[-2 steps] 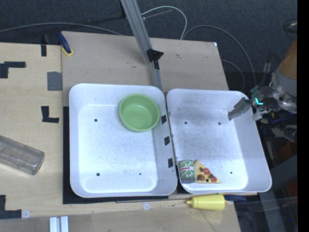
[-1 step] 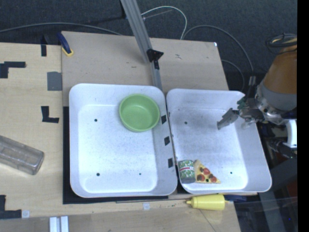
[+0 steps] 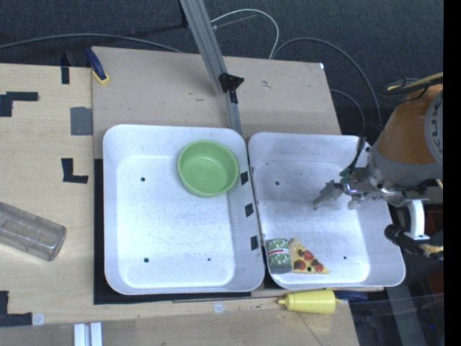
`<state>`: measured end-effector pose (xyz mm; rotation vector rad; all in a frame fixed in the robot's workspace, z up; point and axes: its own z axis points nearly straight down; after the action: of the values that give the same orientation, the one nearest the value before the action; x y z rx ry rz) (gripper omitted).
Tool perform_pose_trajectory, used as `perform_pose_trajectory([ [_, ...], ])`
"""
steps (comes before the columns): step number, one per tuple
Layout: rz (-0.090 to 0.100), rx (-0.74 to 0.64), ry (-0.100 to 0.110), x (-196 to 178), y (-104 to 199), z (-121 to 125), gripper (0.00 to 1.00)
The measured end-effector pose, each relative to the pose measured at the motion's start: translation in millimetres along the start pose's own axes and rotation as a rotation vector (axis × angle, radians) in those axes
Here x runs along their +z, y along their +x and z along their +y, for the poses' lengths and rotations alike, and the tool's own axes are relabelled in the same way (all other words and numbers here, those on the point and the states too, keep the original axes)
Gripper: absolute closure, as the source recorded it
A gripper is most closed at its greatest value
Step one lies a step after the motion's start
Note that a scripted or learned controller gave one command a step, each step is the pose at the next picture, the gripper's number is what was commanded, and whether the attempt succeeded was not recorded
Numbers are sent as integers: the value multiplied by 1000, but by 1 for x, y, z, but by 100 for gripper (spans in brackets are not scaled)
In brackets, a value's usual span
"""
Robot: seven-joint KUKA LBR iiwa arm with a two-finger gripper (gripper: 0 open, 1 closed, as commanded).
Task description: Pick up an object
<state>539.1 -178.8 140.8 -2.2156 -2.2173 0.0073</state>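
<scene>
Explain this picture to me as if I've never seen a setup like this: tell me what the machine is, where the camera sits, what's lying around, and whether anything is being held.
One camera is fixed above a bench and looks down at a slant. The machine is a robot arm, grey with an orange band, reaching in from the right of the picture. At its end is a two-finger gripper, its tool for grasping, poised over the right bin. Nothing is visible between its fingers, so it holds nothing.

Two shallow white bins sit side by side. The left bin contains a green bowl near its upper right corner. The right bin has a toy pizza slice beside a small green packet at its lower left.

Outside the bins, a yellow bottle lies along the right bin's front edge, and a clear plastic container lies on the bench at far left.
</scene>
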Motion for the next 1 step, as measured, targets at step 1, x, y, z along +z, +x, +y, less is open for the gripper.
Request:
perform_pose_trajectory([
  [1, -4, -1, -8, 51, 0, 1, 0],
])
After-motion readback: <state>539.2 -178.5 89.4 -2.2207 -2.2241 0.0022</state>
